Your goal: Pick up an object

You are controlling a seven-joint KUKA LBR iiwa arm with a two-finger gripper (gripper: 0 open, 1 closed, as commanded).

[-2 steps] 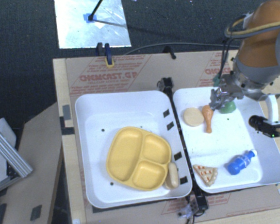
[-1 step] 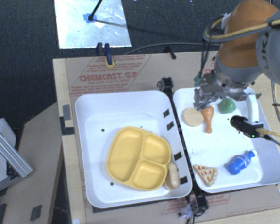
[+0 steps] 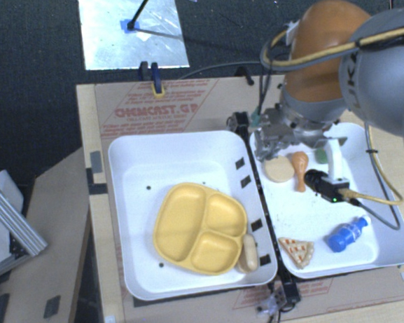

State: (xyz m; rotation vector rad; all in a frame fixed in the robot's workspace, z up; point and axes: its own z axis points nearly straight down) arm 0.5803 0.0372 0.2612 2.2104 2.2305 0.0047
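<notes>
Robot gripper (image 3: 274,146) low in the right bin (image 3: 305,215).
Camera view: whether it grips anything cannot be told; a tan round piece (image 3: 279,170) and a drumstick (image 3: 299,164) lie just beside it, a pizza slice (image 3: 297,251) and blue bottle (image 3: 347,234) near the front edge.

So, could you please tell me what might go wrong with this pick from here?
1. The gripper hangs close to the left wall of the right bin, so a descent might clip that wall.
2. The pale round piece and the drumstick near it lie close together, so a grab might nudge one aside or catch both.
</notes>
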